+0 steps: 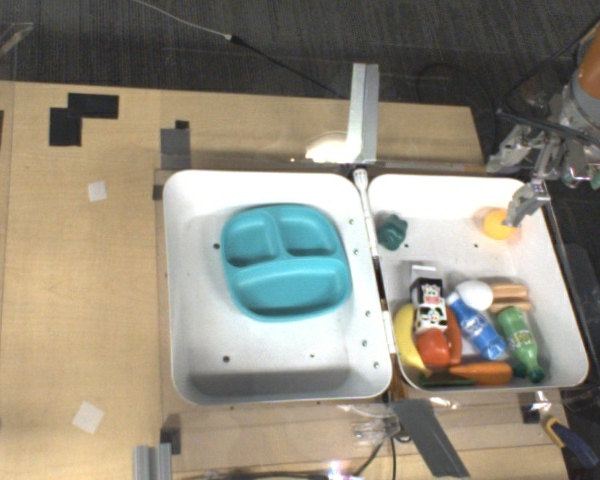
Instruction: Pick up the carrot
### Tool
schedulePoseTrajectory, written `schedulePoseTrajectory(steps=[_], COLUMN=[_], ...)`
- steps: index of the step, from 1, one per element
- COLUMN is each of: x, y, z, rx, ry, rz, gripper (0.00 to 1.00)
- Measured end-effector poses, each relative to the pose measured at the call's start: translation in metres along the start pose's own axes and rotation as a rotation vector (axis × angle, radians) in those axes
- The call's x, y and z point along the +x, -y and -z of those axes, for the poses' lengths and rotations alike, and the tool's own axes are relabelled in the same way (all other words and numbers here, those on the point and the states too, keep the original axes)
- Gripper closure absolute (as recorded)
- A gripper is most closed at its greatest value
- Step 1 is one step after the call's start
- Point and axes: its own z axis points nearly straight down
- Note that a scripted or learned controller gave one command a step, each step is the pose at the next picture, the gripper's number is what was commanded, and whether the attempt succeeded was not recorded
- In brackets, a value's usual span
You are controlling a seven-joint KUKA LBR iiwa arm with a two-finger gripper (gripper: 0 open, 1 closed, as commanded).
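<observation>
Gripper (520, 208) hangs over the far right corner of the right bin (570, 298), its tip just above a small yellow piece (497, 225); whether it is released or clenched cannot be told from this angle, and nothing shows in its grasp.

Beneath everything, the pale wooden surface (80, 298) carries the two white bins side by side. On the left, the left bin (185, 298) holds a teal divided plate (283, 259), tilted a little, near its middle. The arm (590, 88) comes in from the upper right, its orange band at the frame edge.

In the right bin the clutter sits along the near edge. The carrot (477, 373) lies flat along the near wall, at the front of the pile, well apart from the gripper and on the opposite side of the bin from it. Just beside it are a green bottle (521, 341), a blue bottle (477, 330), a banana (407, 336) and a red tomato-like piece (435, 347). A small black and white carton (429, 303) stands behind these, with a hot dog (508, 293) to its right. A small teal object (391, 231) sits alone near the bin's far left corner.
</observation>
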Motion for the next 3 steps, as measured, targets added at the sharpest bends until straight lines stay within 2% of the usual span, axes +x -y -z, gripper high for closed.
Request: schedulePoseTrajectory(steps=[1, 2, 3], x=[-0.028, -0.024, -0.029], y=[0.037, 0.038, 0.037], z=[-0.074, -0.167, -0.151], rx=[-0.001, 0.002, 0.003], ry=[-0.005, -0.011, 0.011], rz=[-0.013, -0.256, -0.25], gripper=[0.0, 0.0, 1.0])
